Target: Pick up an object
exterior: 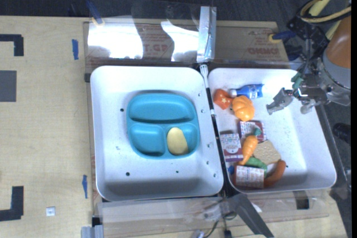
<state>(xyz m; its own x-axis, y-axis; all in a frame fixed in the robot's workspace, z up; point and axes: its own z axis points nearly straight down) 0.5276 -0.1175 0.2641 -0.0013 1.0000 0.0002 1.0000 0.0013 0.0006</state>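
1. The end effector [290, 98] hangs over the upper right part of the right bin [312, 167], fingers spread and released, nothing between them.
2. The nearest candidates lie to its left in the camera view: an orange toy [243, 107], with a red one [222, 98] and a blue bottle [249, 90] touching or just beside it.
3. The carrot [249, 146] sits lower, its long axis slanting up-right.
4. My judgement: the coming move calls for a shift leftward, then a descent.
5. In the left bin [106, 136], a yellow egg-shaped piece [177, 141] rests in a blue tray [162, 122], well apart.
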